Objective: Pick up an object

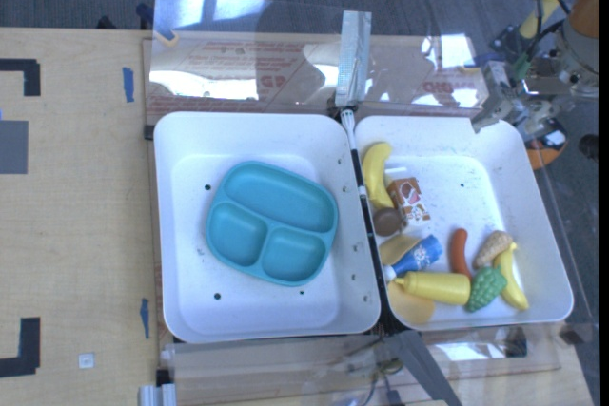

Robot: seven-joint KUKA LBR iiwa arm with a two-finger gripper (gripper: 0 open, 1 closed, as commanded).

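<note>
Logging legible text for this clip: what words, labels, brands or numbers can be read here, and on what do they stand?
Nothing can be read for certain.
Clear panel behind the bins: faint red lettering, too blurred to read.
Small carton in the right bin: brown and white print, too small to read.
Blue tube: no legible label.
Teal divided plate: no text.

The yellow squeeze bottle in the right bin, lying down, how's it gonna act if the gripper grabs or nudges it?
The yellow bottle lies on its side, and its rounded body looks apt to roll if nudged. Its surface looks smooth and glossy, so it may slip between fingers. The green toy and blue tube crowd it, so a push would probably shift them too.
</note>
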